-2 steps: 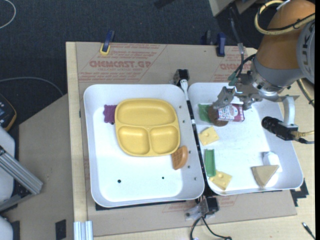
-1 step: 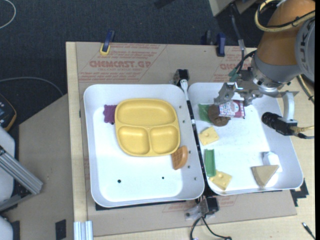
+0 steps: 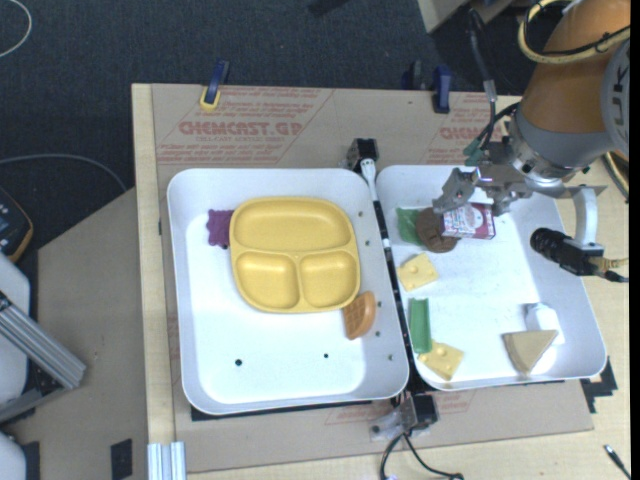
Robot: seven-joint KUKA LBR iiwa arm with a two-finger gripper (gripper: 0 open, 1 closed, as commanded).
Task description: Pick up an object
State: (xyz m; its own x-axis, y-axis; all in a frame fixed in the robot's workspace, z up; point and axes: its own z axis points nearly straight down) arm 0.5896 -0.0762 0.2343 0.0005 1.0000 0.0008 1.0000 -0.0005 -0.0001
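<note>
My gripper (image 3: 470, 196) hangs over the upper left part of the right bin (image 3: 575, 298). Directly beneath it lie a red and white packet (image 3: 474, 223) and a brown round piece (image 3: 435, 234), the two touching each other. A green flat piece (image 3: 408, 222) lies just left of the brown one. I cannot make out whether anything sits between the fingers. The wrist hides part of the packet.
The right bin also holds a yellow cheese wedge (image 3: 417, 271), a green stick (image 3: 419, 324), another yellow wedge (image 3: 443, 360) and a tan wedge (image 3: 529, 349). In the left bin (image 3: 270, 368) lie a yellow divided plate (image 3: 295, 251), a purple piece (image 3: 218, 227) and an orange-brown pastry (image 3: 359, 315).
</note>
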